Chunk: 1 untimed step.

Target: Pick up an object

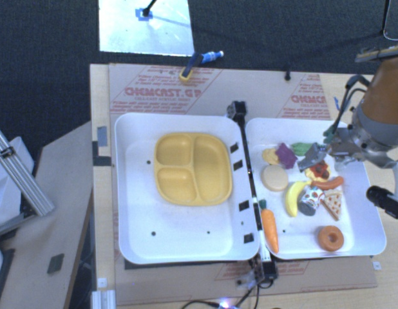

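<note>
Bright even overhead light, soft shadows, glare on the metal sheet [145, 19], slightly soft focus overall

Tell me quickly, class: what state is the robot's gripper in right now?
Gripper: low over the right bin, above the toy food pile near the banana; whether it is open, closed or holding anything cannot be told.

Robot lab — bench [154, 85], paired white bins [131, 192], toy food [315, 192], dark carpet

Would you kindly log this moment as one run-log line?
arm: over right bin | gripper: low above toy food pile, near purple piece | yellow tray: left bin | grasp: unconfirmed
</note>
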Each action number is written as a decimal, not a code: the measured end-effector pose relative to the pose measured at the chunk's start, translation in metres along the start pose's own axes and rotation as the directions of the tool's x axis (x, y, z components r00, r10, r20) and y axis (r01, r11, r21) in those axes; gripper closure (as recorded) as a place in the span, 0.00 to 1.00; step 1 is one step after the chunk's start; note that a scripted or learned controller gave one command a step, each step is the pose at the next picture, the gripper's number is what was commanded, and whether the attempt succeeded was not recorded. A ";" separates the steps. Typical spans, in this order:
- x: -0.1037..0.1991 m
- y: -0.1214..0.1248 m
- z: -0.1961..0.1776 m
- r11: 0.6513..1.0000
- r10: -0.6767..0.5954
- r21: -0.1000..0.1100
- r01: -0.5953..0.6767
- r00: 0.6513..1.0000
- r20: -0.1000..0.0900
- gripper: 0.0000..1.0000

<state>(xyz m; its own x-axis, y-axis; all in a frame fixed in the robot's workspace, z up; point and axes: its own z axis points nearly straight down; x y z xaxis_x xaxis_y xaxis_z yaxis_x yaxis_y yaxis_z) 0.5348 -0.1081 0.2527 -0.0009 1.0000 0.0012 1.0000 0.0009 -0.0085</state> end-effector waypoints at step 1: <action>0.000 0.002 -0.005 1.000 -0.002 -0.010 0.002 1.000 0.001 0.00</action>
<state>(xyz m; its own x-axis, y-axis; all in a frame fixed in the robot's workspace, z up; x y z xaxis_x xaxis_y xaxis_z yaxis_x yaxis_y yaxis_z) 0.5369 -0.1080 0.2576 -0.0027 1.0000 -0.0001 1.0000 0.0027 0.0018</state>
